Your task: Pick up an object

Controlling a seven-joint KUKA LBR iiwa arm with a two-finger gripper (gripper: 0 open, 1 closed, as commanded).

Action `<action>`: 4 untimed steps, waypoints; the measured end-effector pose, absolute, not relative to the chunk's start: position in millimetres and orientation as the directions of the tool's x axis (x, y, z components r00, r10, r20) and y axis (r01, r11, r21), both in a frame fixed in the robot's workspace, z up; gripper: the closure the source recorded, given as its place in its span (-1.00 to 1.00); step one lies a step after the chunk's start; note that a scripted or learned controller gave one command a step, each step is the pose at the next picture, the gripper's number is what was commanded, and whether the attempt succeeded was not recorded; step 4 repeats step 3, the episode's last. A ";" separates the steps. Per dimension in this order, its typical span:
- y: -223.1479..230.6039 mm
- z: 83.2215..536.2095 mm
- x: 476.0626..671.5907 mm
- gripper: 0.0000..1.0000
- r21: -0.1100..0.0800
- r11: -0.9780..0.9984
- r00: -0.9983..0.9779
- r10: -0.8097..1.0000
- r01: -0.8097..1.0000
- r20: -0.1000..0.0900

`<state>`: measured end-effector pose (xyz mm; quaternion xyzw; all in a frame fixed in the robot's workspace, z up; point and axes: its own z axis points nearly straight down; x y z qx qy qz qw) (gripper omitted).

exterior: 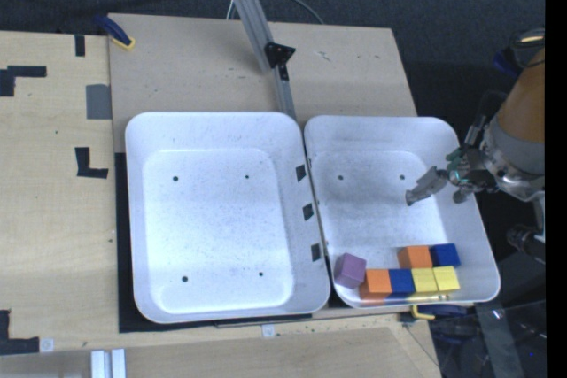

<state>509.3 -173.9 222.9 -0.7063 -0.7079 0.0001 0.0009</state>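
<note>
Several small blocks lie along the near edge of the right bin [372, 137]. They are a purple block [351, 268], an orange block [378, 281], a blue block [401, 281] and two yellow blocks [435, 279] in a row. Behind them sit a second orange block [414, 258] and a second blue block [444, 255]. My gripper [439, 192] hangs over the right side of this bin, farther back than the blocks and apart from them. It is open, with one grey finger [423, 188] slanting left and nothing between the fingers.
The left bin [213, 124] adjoins the right one. A slanted metal pole [248, 0] with a black clamp [280, 56] crosses the back of the bench. The arm's orange band [524, 106] is at the right edge.
</note>
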 end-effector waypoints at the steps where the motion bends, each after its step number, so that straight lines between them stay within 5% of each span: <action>1: -153.4 153.0 511.6 -1.00 -0.009 0.001 -0.001 1.000 1.000 0.002; 4: -96.4 90.9 499.8 -1.00 -0.004 0.001 -0.001 1.000 1.000 0.001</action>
